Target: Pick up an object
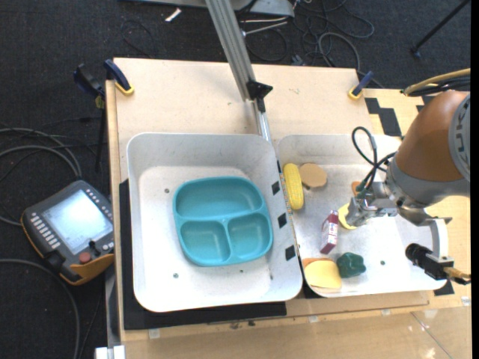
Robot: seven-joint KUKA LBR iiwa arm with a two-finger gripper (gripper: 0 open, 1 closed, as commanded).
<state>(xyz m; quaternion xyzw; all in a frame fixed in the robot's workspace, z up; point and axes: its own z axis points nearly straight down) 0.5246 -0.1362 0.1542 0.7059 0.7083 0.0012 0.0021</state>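
Camera view: arm enters from right, gripper [358, 214] low inside right bin [389, 271], over a yellow item at its tip; cannot tell its grasp state. Candidate objects all in right bin: corn cob [293, 186] by the left wall, tan round piece [313, 176] touching it, small bottle [329, 232] just left of gripper, green pepper [349, 264] and yellow wedge [324, 274] near front edge. Left bin [150, 200] holds teal divided tray [222, 220].
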